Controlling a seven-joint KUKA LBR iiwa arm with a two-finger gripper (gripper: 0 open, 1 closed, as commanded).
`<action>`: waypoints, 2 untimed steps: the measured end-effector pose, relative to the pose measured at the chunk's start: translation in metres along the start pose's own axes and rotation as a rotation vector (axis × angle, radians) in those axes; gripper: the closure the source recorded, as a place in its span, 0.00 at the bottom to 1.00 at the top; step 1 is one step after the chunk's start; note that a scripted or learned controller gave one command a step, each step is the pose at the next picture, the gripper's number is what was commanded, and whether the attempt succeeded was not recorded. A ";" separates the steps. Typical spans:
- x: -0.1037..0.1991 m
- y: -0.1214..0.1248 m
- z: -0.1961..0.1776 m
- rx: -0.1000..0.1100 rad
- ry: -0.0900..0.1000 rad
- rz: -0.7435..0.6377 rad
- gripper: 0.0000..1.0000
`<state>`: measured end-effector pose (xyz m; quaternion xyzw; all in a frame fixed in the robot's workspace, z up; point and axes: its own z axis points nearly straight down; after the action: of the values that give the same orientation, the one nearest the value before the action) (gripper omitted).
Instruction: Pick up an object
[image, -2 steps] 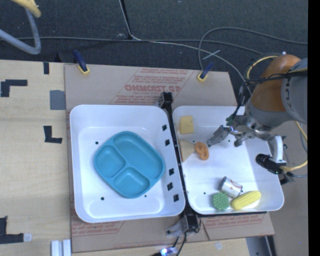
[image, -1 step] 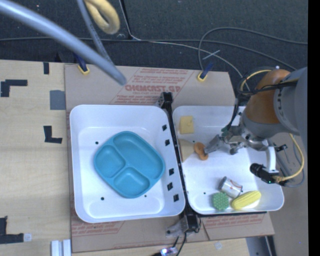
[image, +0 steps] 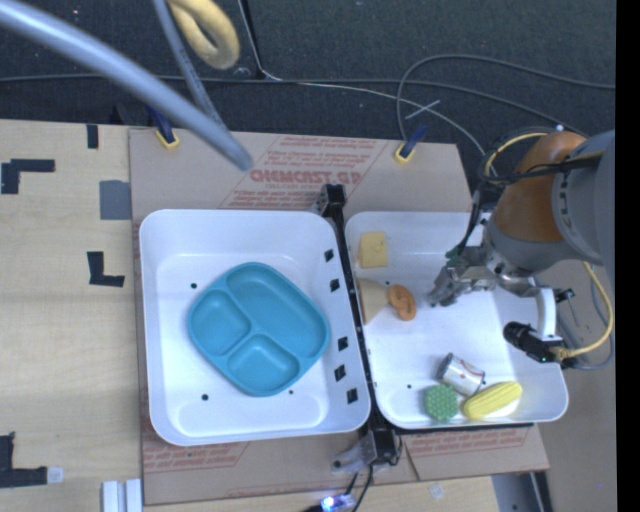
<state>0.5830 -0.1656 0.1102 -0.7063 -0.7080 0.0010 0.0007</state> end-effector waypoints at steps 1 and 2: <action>-0.002 -0.008 -0.048 -0.005 0.000 0.002 1.00; -0.002 -0.008 -0.101 -0.006 0.000 0.001 1.00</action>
<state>0.5756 -0.1679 0.2108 -0.7067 -0.7075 -0.0008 -0.0014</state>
